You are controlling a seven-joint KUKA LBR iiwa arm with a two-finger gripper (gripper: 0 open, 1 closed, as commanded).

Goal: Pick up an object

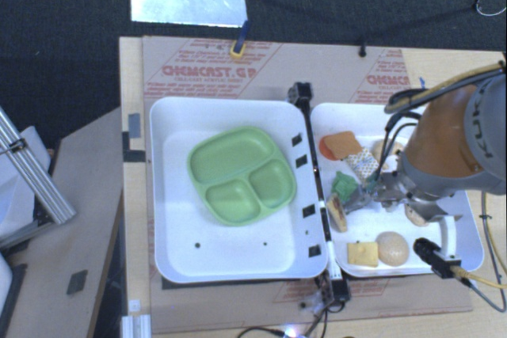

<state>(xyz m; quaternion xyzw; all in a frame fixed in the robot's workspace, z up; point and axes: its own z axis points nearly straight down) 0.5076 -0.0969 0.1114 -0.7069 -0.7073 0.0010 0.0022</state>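
Near edge of the right bin (475, 253): a yellow block (364, 253) and a tan bun (391, 248) lie side by side, close to the front wall. A hot dog (337, 213) sits just behind them, hard against the divider (315, 178) between the bins. The gripper (363, 197) hangs low in mid-bin, pointing left, tip right by the hot dog and a green piece (344, 185). Its opening cannot be told from this angle, and nothing is seen held in it. Behind it lie a checkered packet (363, 163) and an orange slice (341, 145), nearer the back wall.

Step, as judged: approach or descent for the grasp, target likely the green piece or the hot dog. Nothing lifted yet. The next move calls for settling on one item, closing, then lifting straight up.

Room is tight. The hot dog is pinned to the divider, leaving little space for a finger on that side. The green piece is crowded by the packet and hot dog. The arm (447, 142) covers the bin's right half.

The left bin (170, 241) holds a green tray (241, 174), with bare floor all round it.
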